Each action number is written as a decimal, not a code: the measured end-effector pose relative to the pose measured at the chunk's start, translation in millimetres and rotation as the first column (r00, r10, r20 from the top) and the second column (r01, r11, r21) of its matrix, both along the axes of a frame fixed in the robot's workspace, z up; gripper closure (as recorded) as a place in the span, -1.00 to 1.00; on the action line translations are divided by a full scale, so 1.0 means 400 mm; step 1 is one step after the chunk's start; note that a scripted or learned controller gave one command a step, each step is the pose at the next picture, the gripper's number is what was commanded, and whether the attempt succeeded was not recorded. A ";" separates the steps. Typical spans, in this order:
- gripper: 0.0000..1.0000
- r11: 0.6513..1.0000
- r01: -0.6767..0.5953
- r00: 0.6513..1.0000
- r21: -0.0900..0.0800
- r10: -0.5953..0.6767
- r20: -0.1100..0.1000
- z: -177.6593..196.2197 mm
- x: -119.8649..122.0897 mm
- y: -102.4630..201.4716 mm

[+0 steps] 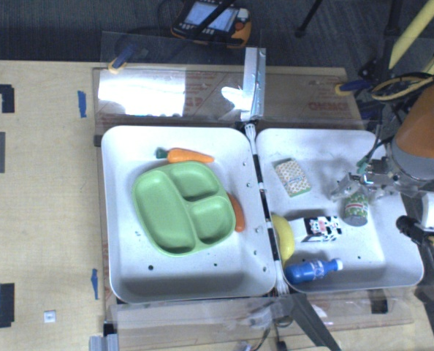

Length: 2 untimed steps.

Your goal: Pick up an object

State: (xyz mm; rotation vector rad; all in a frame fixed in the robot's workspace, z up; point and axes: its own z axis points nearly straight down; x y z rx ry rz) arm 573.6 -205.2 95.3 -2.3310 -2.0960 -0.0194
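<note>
The gripper (pixel 356 189) is down in the right bin (pixel 403 269), just over a small round jar (pixel 356 209), and I can't tell how it's set. Close by lie a patterned packet (pixel 292 177), a black-and-white carton (pixel 323 228), a blue bottle (pixel 310 270) and a yellow banana (pixel 283 236) by the left wall; the green divided plate (pixel 182 207) sits next door

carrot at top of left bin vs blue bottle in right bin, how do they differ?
Colour: the carrot is orange with a green stem end; the blue bottle is blue with a white cap. Place: the carrot lies by the far rim of the green divided plate in the left bin; the bottle lies near the right bin's front edge. Both lie on their sides, roughly crosswise.
</note>
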 end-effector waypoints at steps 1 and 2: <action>-1.00 1.000 -0.008 1.000 -0.010 0.008 0.002 -0.023 -0.104 0.030; -1.00 1.000 -0.004 1.000 -0.001 0.004 -0.003 -0.023 -0.019 0.022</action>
